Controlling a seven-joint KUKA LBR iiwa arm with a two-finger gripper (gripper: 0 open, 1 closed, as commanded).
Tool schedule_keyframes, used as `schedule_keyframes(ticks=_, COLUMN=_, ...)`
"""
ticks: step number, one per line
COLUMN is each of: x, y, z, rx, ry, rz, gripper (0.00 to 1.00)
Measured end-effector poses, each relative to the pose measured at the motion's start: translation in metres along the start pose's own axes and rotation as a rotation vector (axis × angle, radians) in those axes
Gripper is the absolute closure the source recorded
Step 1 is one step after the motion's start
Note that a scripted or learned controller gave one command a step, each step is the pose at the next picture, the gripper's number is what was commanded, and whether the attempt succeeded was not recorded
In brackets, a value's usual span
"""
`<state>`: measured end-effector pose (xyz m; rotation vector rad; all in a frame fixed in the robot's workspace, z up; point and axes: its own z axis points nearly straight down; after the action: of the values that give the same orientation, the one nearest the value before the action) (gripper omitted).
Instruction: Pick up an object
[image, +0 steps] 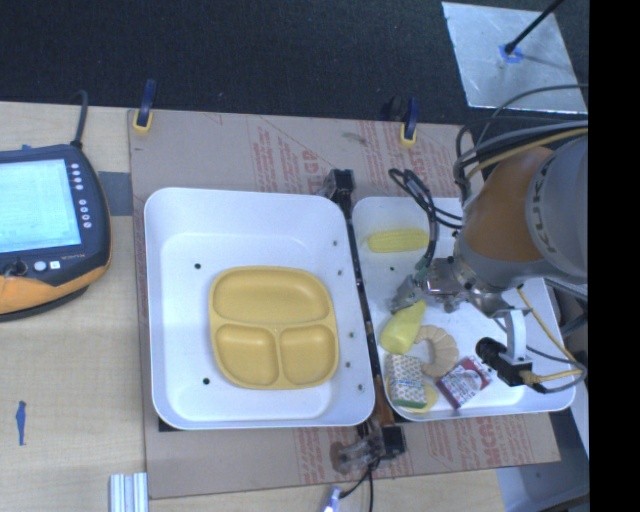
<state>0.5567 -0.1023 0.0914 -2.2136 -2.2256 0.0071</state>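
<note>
My gripper (426, 285) hangs low over the middle of the right bin (545, 400), below the grey arm with its orange band (505, 215). Just under and to the left of it lies a yellow-green block (403, 328). A tan curved piece (439, 349) lies beside that block. Near the bin's far left rests a yellow corn cob (397, 240). At the front of the bin lie a patterned packet (408, 382) and a red and white packet (463, 383). I see nothing held in the gripper.
The left bin (180, 390) holds a yellow divided plate (272, 327). A control pendant with a screen (45, 225) sits on the bench at far left. Cables (425, 215) loop above the right bin. Clamps (408, 118) hold the board at the back.
</note>
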Motion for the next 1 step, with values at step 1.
schedule_keyframes(ticks=1, x=0.0096, y=-0.0110, z=-0.0002, rx=0.000, ry=0.001, rz=0.001, gripper=0.00)
